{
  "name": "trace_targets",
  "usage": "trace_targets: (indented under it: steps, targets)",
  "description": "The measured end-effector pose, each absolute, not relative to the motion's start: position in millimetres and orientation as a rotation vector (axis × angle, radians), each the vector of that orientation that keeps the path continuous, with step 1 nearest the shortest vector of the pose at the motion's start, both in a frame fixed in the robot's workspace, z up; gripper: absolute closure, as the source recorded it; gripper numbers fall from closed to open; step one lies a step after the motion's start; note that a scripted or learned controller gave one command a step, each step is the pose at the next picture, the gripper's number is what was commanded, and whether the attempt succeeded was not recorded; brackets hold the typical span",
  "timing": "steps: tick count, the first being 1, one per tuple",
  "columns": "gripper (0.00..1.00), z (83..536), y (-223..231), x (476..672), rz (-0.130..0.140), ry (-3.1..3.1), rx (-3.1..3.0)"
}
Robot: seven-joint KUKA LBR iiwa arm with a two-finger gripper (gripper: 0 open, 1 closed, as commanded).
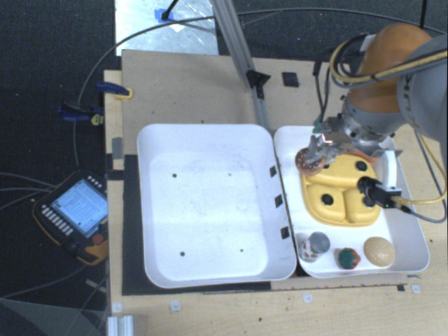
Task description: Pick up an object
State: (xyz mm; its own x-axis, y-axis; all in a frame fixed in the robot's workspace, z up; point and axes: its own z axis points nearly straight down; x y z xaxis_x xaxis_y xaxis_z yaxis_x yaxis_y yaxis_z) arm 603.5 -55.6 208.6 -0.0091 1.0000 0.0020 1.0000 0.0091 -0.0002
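Gripper (316,148) hangs low in the right bin (420,247), over a brown ring-shaped object (308,162) lying against the yellow moulded piece (341,191), apparently lined up for a grab, though its opening cannot be told from this angle.

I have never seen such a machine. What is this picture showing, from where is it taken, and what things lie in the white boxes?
One camera looks down at a slant on a bench. The grey and orange shape at the right is a robot arm; its gripper hangs low over the right bin. In that bin lie a large yellow moulded piece, a round brownish ring-shaped thing just under the gripper, a small grey object, a green and red ball and a tan egg-shaped thing. The left bin sits beside it. Whether the gripper holds anything cannot be told.
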Motion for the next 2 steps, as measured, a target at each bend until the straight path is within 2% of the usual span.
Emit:
trace_targets:
  steps: [1, 2]
  targets:
    - [1.0, 217.8, -6.3, 568.8, -0.001, -2.23, -2.209]
    - [1.0, 222.5, 30.6, 545.1, -0.001, -2.229, -2.21]
